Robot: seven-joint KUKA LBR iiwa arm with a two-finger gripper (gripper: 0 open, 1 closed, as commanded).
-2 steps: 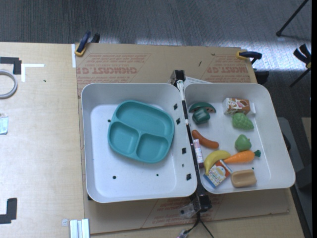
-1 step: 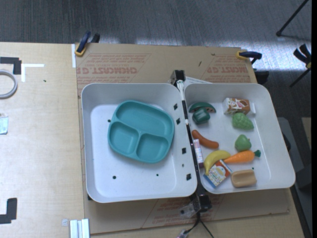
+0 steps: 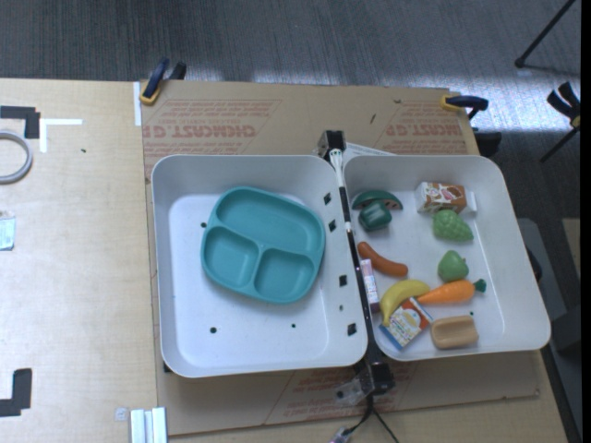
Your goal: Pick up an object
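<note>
The right bin (image 3: pixel 517 247) holds several toy foods. A dark green item (image 3: pixel 376 209) lies at its back left, a white and red packet (image 3: pixel 443 197) at the back. A green leafy piece (image 3: pixel 452 226) and a small green fruit (image 3: pixel 452 266) sit toward the right. A sausage (image 3: pixel 382 259), a banana (image 3: pixel 404 294), a carrot (image 3: pixel 448 293), a small carton (image 3: pixel 404 325) and a tan bread piece (image 3: pixel 453 331) lie nearer the front. The left bin (image 3: pixel 175 275) carries a teal divided plate (image 3: pixel 263 245).
Both bins rest on a cardboard sheet (image 3: pixel 231 123) held by clamps (image 3: pixel 159 79) at its back corners. Wooden bench surface (image 3: pixel 65 275) extends to the left. A cable (image 3: pixel 369 413) runs out below the bins' front join.
</note>
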